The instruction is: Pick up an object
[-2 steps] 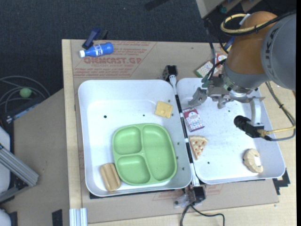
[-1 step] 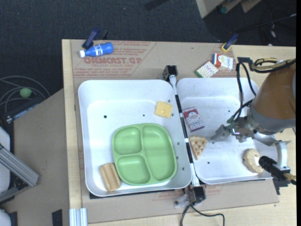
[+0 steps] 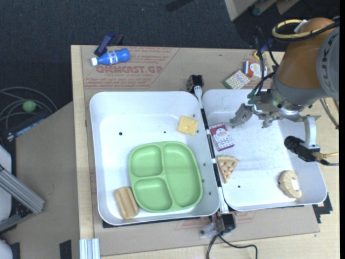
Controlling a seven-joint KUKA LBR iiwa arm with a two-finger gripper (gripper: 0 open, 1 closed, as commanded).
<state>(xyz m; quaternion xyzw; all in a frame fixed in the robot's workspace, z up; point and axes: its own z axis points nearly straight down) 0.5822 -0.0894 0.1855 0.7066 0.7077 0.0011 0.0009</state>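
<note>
Hovering over the far part of the right bin, the pincer is seen with its two fingers spread apart and nothing held between them. It is carried by the arm, which reaches in from the right.

A red-and-white packet is found in the right bin, lying flat near the bin's left wall. It is placed just beside the pincer's left-hand finger in the view, a little nearer the camera, and no contact between the two can be made out. A waffle piece is seen below the packet, resting against the divider between the two bins, further from the pincer. A pale bread roll is located in the near right corner of the same bin, well apart from the pincer and from the other two items.

In the left bin a green divided plate is set toward the near side. A yellow cheese slice is laid just beyond the plate's far edge, close to the divider. A tan wafer is lodged at the plate's near left corner, touching or almost touching its rim.

On the counter behind the left bin a blue-and-white bottle is laid on its side. A small patterned card is seen on the counter behind the right bin.
</note>
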